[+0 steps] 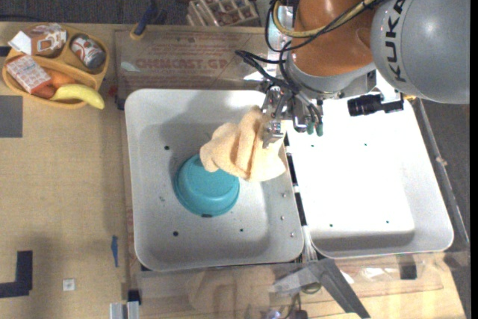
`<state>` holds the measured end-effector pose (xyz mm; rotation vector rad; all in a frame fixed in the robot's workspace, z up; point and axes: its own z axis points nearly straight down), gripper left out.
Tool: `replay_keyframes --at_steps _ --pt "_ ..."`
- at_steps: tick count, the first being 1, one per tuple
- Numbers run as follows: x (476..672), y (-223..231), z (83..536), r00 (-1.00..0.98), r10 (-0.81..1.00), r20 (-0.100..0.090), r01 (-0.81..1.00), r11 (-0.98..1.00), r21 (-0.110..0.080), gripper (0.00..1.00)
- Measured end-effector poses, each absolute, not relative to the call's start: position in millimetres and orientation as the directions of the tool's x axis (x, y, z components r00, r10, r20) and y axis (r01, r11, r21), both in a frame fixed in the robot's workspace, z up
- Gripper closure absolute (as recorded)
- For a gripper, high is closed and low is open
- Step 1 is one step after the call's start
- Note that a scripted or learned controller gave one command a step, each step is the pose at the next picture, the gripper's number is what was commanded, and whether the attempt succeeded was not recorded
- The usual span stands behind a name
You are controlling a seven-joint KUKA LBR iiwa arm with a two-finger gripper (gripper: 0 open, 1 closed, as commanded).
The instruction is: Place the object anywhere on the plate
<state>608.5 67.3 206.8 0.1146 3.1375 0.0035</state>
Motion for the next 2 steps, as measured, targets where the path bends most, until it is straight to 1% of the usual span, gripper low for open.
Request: replay_keyframes --at_steps 1,2 --pt "592.1 114.4 218.0 -1.0 -0.001 -0.002 -0.001 1.0 0.002 1.0" --pt "592.3 114.2 218.4 -1.0 0.0 -0.003 0.0 1.0 0.002 0.0"
